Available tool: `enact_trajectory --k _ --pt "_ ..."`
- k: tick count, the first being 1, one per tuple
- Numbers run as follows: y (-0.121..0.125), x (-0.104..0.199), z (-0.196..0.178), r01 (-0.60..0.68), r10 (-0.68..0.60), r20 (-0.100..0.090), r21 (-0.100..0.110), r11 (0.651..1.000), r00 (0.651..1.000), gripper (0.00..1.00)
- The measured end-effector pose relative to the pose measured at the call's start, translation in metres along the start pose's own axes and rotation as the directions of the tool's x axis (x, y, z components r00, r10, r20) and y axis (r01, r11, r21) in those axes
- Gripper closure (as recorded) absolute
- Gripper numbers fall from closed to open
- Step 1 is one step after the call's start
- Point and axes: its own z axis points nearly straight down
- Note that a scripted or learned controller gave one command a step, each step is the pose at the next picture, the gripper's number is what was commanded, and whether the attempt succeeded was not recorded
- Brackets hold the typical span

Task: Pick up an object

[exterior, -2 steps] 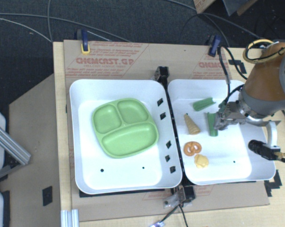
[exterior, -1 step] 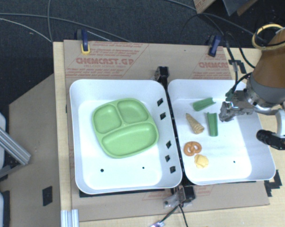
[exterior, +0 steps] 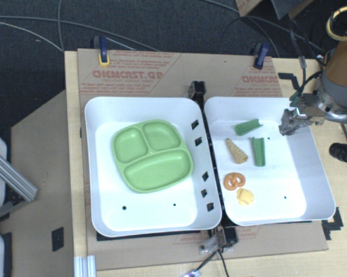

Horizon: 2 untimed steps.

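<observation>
A smooth green divided plate point(exterior: 153, 154) lies in the left bin point(exterior: 98, 154). The right bin point(exterior: 300, 178) holds two green sticks point(exterior: 247, 127), a ridged cone point(exterior: 237, 150), a pretzel point(exterior: 234, 181) and a yellow lump point(exterior: 245, 197). The gripper point(exterior: 289, 123) hovers at its far edge; I cannot tell its state.

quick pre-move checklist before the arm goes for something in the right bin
1. Pickable items in the right white bin: ok. Two green cylinder pieces, a tan cone, an orange pretzel-shaped piece and a yellow lump lie there.
2. Gripper over that bin: ok, near its upper right corner.
3. Gripper carrying nothing: cannot tell.
4. Items spaced apart: not ok for the pretzel-shaped piece and yellow lump, which lie close together.
5. Green divided plate out of the path: ok, it sits in the left white bin.
</observation>
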Motion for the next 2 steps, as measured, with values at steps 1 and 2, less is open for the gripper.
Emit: enact_trajectory --k 1,2 --pt "0.015 0.054 0.013 0.005 -0.005 -0.004 0.008 1.0 1.0 1.0" --pt "0.029 0.109 0.006 0.005 -0.005 -0.004 0.005 1.0 1.0 1.0"
